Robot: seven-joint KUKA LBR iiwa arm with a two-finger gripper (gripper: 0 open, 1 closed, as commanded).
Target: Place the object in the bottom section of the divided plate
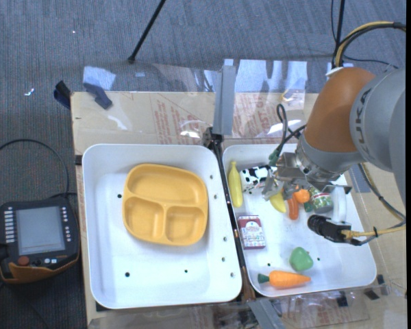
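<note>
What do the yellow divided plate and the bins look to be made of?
Yellow three-section divided plate: likely moulded plastic, matte with a faint sheen; even colour, rounded rims. Shallow white left bin and right bin: probably smooth plastic too, slightly glossy, with small dark holes in the floor.

Partial "KUKA" lettering on grey arm [387, 125] (only "UKA" legible); red box [251, 232] print unreadable.
</note>
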